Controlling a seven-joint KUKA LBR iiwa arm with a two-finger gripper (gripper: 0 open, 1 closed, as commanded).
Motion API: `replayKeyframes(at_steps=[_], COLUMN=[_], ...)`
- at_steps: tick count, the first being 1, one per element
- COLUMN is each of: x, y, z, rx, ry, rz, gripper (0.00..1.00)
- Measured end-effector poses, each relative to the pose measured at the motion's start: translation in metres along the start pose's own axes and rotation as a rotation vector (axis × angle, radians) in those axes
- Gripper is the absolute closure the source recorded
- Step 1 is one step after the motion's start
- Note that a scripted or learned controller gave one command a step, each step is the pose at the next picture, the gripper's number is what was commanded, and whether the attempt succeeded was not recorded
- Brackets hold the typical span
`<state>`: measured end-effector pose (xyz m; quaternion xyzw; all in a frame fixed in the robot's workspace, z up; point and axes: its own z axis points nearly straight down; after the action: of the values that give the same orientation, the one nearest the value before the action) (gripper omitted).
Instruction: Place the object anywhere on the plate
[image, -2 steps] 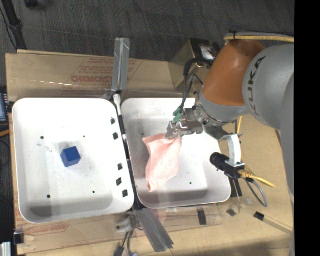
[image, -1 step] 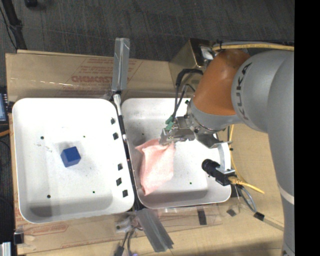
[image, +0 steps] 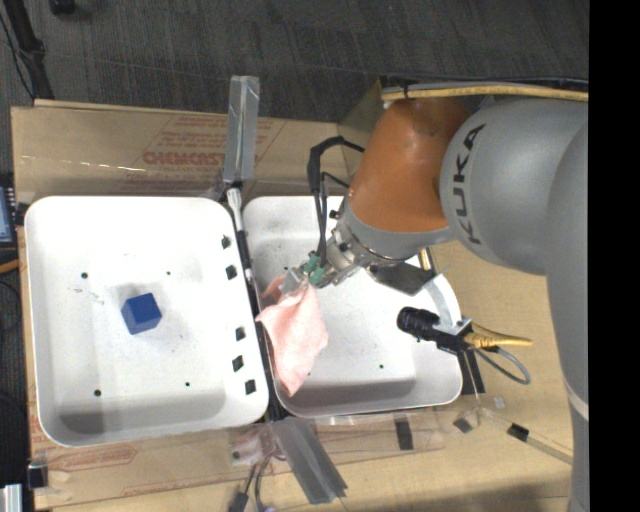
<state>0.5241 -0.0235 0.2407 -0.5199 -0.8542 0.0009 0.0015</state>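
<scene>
End effector (image: 305, 275) at top edge of pink cloth (image: 293, 335) (right bin (image: 400, 390)); finger state: cannot tell.

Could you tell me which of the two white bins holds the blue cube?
The left bin: the blue cube sits alone on its floor, while the right bin holds a pink cloth under the pincer.

**Plastic, cloth and card**

Both bins, the left bin (image: 60, 300) and the right bin (image: 400, 385), look like smooth, slightly glossy white plastic. The pink cloth (image: 295, 335) is soft, matt and creased. The blue cube (image: 142, 312) looks smooth and matt. Brown cardboard (image: 120, 140) lies beneath, dull and papery.
</scene>
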Motion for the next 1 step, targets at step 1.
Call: replayKeyframes(at_steps=[1], x=[0.0448], y=[0.011], z=[0.0091], rx=[0.0], ry=[-0.001], rz=[-0.407], gripper=[1.0])
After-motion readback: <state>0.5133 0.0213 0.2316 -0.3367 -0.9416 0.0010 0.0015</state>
